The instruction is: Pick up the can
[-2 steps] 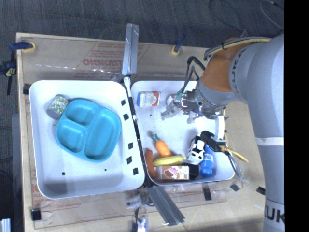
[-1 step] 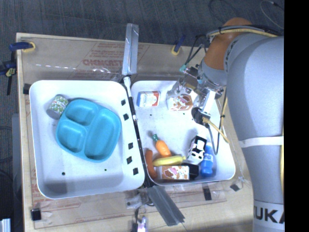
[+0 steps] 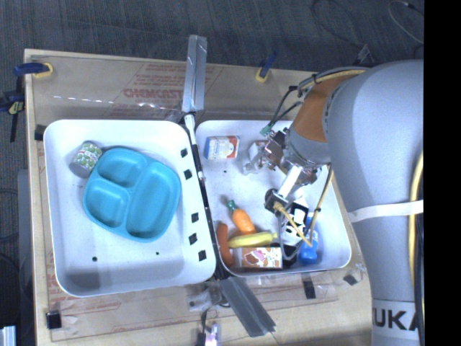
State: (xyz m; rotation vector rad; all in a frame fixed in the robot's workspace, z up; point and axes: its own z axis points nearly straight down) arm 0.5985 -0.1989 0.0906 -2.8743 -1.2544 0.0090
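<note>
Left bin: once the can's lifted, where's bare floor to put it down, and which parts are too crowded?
Left bin: bare floor along the near edge and the near corners, below the blue tray. The can sits by the tray's far-left corner. Right bin: near end crowded with the carrot, banana and carton.

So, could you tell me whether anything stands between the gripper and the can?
The can lies in the left bin's far corner, touching the blue tray. The gripper is over the right bin, so the bins' adjoining walls lie between; from above, nothing covers the can.
</note>
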